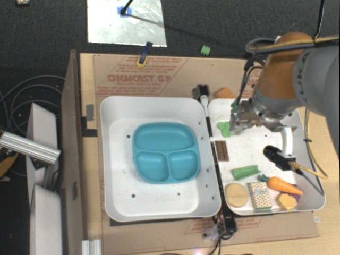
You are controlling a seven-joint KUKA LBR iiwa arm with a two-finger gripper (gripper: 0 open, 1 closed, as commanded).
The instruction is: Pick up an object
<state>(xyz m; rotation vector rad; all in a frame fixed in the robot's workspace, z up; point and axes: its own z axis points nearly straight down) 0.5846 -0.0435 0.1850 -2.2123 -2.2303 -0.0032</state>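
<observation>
My gripper (238,123) hangs low over the upper left part of the right bin (249,142), under the grey arm and its orange band. Just to its left, a small light-green piece (223,128) lies by the bin's left wall, close to the gripper or touching it. Along the front of this bin lie a darker green oblong (245,171), a round tan biscuit (237,194), a speckled rectangular block (259,195), an orange carrot (284,185) and a small yellow-orange piece (287,201). I see nothing held.
The left bin (114,142) holds a blue divided plate (165,151). A brown strip (222,151) lies by the wall between the bins. An orange-tan piece (224,93) sits behind the right bin. The arm covers the right bin's far side.
</observation>
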